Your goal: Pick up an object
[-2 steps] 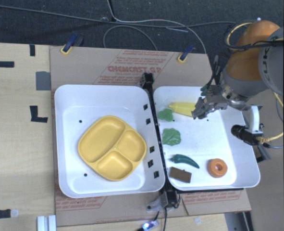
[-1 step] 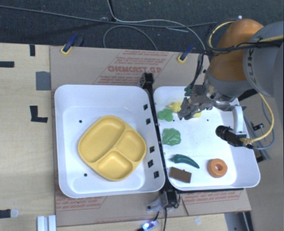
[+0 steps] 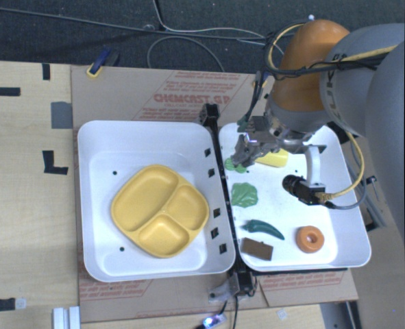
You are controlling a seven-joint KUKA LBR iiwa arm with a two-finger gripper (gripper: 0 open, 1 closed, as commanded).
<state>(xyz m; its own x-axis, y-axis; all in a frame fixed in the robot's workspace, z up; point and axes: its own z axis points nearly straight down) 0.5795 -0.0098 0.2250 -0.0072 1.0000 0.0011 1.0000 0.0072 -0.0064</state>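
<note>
My gripper (image 3: 247, 153) hangs low over the back left corner of the right bin (image 3: 346, 247), beneath the orange band of the arm. A yellow object (image 3: 277, 159) lies just to its right, partly hidden by it. A small bright green piece (image 3: 237, 165) shows at the gripper's lower left tip; whether it is gripped or lying on the bin floor is unclear. In front of the gripper lie a green leafy piece (image 3: 244, 195), a dark green pepper (image 3: 264, 229), a brown block (image 3: 258, 249) and an orange ring (image 3: 310, 239).
The left bin (image 3: 96, 149) holds a yellow divided plate (image 3: 160, 210). A black fitting (image 3: 299, 188) with a yellow cable hangs from the arm over the right bin's middle. The wall between the bins runs just left of the gripper.
</note>
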